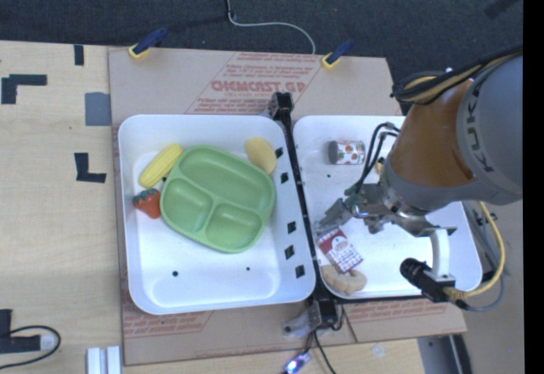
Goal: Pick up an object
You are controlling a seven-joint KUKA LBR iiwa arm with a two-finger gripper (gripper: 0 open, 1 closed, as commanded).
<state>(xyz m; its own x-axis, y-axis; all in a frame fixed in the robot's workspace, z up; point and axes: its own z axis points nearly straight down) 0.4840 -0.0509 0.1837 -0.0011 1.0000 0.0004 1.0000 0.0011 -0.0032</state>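
Camera view from above has the arm (pixel 450 143) coming in from the right and hanging over the right bin (pixel 476 257), with the gripper (pixel 340 212) poking out toward the divider between the two bins. Whether that pincer is open or closed, I honestly cannot tell; it's a dark blur from this angle and nothing is visibly caught in it.

Closest candidate is the red-and-white packet (pixel 340 252), lying flat on the bin floor just beside the gripper on the near side, a touch toward the near-left corner. Its long axis looks like it runs diagonally, from far-left to near-right (roughly, the outline is a bit mushy). Right against its near edge sits a tan lumpy thing (pixel 344 280), touching or nearly so, tucked against the bin's near wall. A small can (pixel 347 152) lies on its side at the far end of the same bin, well apart from the gripper.

So my read: the move that matters is a short shift toward the near side and then down onto the packet, with the jaws turned across that diagonal. Risk is the flat packet giving nothing to bite on, or the fingers clipping the tan lump instead.

Left bin (pixel 204 287) holds a green divided plate (pixel 218 198), a corn cob (pixel 160 165), a yellow piece (pixel 261 154) and a red strawberry-looking thing (pixel 148 203), all across the divider, so much less handy than what's in the right bin.
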